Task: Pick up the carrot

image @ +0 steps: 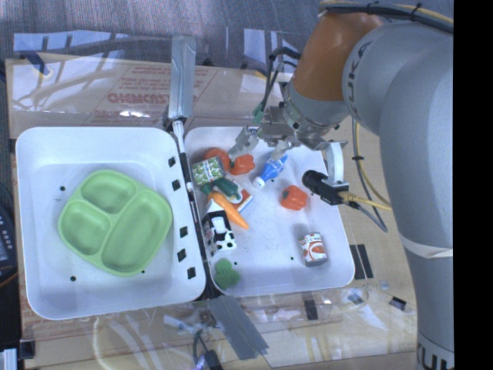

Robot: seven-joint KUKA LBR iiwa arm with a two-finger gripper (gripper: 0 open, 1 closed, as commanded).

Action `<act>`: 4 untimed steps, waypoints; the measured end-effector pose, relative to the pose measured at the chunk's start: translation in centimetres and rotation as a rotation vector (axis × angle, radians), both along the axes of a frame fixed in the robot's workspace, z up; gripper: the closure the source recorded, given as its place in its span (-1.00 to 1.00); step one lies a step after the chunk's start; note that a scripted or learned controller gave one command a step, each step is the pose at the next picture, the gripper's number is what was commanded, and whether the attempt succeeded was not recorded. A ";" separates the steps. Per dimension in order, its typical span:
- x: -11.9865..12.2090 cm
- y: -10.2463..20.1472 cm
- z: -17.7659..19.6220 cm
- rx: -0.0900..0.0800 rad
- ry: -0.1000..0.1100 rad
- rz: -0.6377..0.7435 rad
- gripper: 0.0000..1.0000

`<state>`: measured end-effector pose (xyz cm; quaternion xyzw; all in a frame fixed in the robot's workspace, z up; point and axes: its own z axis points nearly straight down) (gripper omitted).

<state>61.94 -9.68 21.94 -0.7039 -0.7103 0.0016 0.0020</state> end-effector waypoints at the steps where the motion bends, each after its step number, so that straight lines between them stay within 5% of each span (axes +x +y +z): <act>1: -0.2 0.5 -3.2 0.000 0.001 -0.130 -1.00; 2: -4.3 -1.1 -10.8 0.000 -0.023 -0.114 -1.00; 3: -8.5 -0.7 -12.7 0.000 -0.004 -0.095 -1.00; 4: -8.7 -0.8 -11.8 0.000 0.000 -0.092 1.00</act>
